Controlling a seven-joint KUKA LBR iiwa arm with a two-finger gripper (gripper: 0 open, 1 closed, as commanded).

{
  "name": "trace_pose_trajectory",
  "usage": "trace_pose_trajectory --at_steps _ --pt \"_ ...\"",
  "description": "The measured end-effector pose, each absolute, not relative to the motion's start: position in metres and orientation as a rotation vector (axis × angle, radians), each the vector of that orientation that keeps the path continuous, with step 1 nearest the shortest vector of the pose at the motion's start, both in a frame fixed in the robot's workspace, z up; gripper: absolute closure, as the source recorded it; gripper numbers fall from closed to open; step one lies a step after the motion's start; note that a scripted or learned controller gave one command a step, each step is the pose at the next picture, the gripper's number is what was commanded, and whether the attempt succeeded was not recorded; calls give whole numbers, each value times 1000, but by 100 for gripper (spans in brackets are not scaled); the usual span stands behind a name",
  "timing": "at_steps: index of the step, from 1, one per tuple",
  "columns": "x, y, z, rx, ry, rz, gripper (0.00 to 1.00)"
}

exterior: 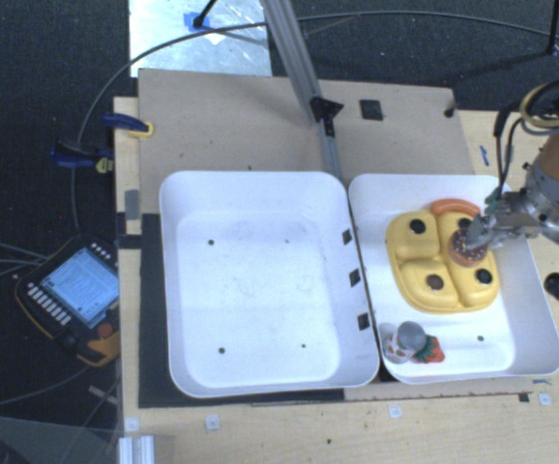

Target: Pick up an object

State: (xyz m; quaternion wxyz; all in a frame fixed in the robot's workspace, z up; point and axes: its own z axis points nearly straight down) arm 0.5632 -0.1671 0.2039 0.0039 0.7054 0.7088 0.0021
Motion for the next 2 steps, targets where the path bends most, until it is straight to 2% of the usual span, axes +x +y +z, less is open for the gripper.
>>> trace_pose_trajectory --at_steps 1,2 --pt "563 -166 269 2210 2222 7 100" --pt "564 -166 273 2214 2225 3 100"
